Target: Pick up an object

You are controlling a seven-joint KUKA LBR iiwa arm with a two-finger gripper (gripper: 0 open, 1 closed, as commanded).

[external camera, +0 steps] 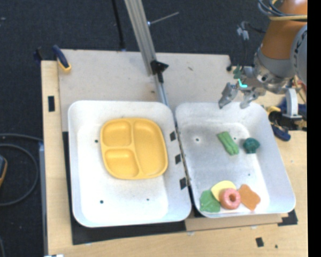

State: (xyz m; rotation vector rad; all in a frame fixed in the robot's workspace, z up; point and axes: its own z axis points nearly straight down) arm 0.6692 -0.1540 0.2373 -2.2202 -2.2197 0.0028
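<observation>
My gripper [234, 99] hangs over the far edge of the right bin [203, 159], its two fingers spread open with nothing between them. Below it in that bin lie a green oblong piece [228, 143] and a dark teal lump [251, 145], both a little nearer the camera than the fingers. At the bin's near edge sit a green leafy piece [208, 201], a yellow round piece [222, 188], a pink ring [230, 198] and an orange piece [250, 197], crowded together.
The left bin [85, 197] holds a yellow divided plate [134, 147]. A slanted metal pole [142, 31] rises behind the bins. Blue and yellow clamps [281, 122] sit by the right bin's far right corner. Cables lie at the left.
</observation>
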